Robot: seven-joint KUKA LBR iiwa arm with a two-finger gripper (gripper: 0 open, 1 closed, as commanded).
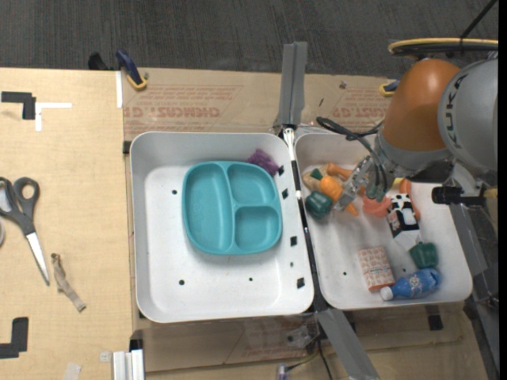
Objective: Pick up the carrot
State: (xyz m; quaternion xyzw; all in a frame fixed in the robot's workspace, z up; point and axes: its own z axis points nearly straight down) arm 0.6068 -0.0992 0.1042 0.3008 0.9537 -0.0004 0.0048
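The gripper point(358, 187) hangs over the far left part of the right bin point(348, 287), and how far its fingers are spread cannot be made out against the clutter under it. Just to its left lies the carrot point(329, 185), an orange piece near the bin's far left corner, close to the left wall, with a dark green round object point(318, 204) touching it on the near side. Another orange piece point(341, 169) lies just beyond it, toward the far wall. To the right of the gripper sit a black-and-white cow-patterned item point(402, 214) and a small dark green cup point(423, 254). Near the bin's near right corner lie a blue bottle point(412, 285) and a small printed box point(374, 268). The left bin point(154, 275) holds a teal divided plate point(234, 208) at its middle and a purple object point(264, 161) against its far edge. On the bench's left edge lie scissors point(25, 220).
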